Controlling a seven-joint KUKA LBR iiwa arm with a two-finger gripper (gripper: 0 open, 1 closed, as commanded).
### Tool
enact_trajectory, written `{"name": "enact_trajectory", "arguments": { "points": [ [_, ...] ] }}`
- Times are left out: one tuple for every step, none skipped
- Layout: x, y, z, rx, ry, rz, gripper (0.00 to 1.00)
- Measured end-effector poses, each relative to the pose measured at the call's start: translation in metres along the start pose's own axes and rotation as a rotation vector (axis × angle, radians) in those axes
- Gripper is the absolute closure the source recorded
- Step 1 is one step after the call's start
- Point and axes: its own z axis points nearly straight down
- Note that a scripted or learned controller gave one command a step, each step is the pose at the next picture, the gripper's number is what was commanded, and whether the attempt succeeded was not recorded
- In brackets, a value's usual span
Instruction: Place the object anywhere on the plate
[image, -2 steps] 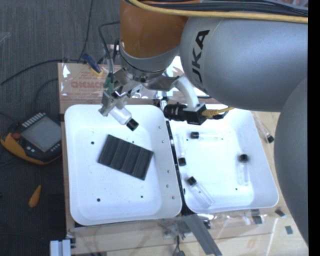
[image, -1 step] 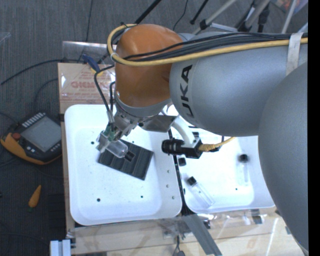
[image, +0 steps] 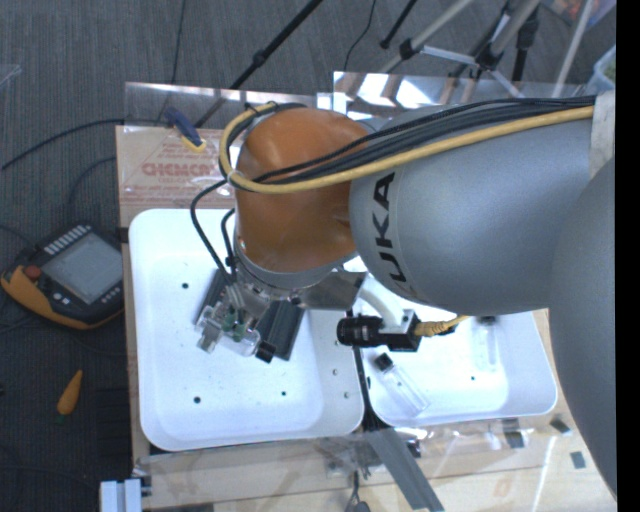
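1. The gripper (image: 232, 322) hangs low over the left bin (image: 170, 400), near the middle of it.
2. I cannot tell how the gripper is set, because the arm hides most of it.
3. I see nothing held under it from here.
4. The big grey arm (image: 480, 210) with its orange band (image: 290, 190) comes in from the right and covers the far part of both bins.
5. The right bin (image: 520, 395) sits just beside the left one. A small clear thing (image: 400, 385) lies near its left side.
6. I cannot make out a plate or the thing to put on it.
7. On the dark floor to the left are a hand controller (image: 70, 275) with a screen and a small orange tool (image: 68, 392).
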Motion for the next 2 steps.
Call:
{"name": "enact_trajectory", "arguments": {
  "points": [
    [-0.012,-0.015,-0.078,-0.001,-0.002,-0.318,1.0],
    [0.008,0.011,-0.162,-0.004,-0.004,-0.781,1.0]
  ]
}}
